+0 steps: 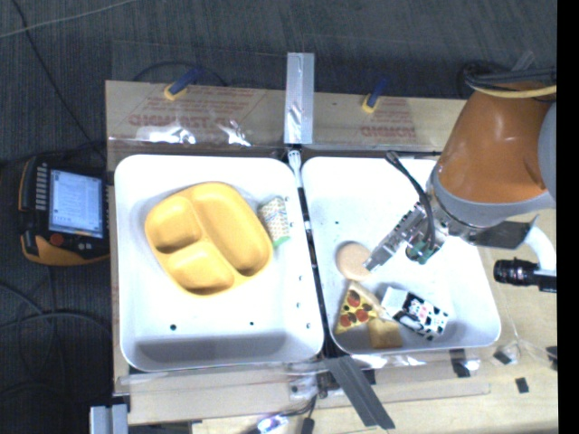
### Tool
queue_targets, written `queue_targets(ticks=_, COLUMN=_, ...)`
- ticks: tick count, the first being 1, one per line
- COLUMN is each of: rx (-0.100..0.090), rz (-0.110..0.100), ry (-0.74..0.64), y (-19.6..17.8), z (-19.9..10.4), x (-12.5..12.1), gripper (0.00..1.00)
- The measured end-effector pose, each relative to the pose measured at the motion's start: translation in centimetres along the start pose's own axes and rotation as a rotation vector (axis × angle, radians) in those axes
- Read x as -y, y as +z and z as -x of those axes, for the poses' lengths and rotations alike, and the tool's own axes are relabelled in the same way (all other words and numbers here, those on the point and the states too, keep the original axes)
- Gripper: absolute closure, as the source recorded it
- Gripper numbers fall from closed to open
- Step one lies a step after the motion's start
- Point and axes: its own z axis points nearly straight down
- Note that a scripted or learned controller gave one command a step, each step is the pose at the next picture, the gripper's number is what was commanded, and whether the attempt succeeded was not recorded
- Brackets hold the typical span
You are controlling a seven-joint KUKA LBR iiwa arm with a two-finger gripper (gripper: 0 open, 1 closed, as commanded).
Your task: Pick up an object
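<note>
My gripper point(391, 245) hangs over the right bin point(362, 183), its tip just right of a round tan disc point(351, 259) lying on the bin floor. In front of the disc, a pizza-slice toy point(358, 309) lies beside a tan piece point(384, 333). A black-and-white spotted toy point(422, 316) rests to their right, near the bin's front. The left bin point(217, 337) holds a yellow divided tray point(207, 236) with a small patterned packet point(275, 217) at its right edge. Nothing shows between the gripper's fingers.
The arm's orange band point(502, 147) and grey wrist cover the right bin's far right side. A handheld pendant point(65, 211) lies left of the bench. A metal strip point(298, 98) stands behind the wall shared by the bins.
</note>
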Motion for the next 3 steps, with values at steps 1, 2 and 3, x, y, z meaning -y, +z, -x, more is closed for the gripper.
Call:
queue_targets(ticks=1, rx=0.002, rz=0.0, ry=-0.489, y=-3.4, z=6.2, x=7.0, gripper=1.0)
queue_targets(ticks=2, rx=-0.001, rz=0.0, ry=-0.626, y=1.2, z=2.1, x=2.8, gripper=1.0)
queue_targets(ticks=3, rx=0.004, rz=0.002, ry=-0.976, y=-11.1, z=3.8, x=4.5, gripper=1.0)
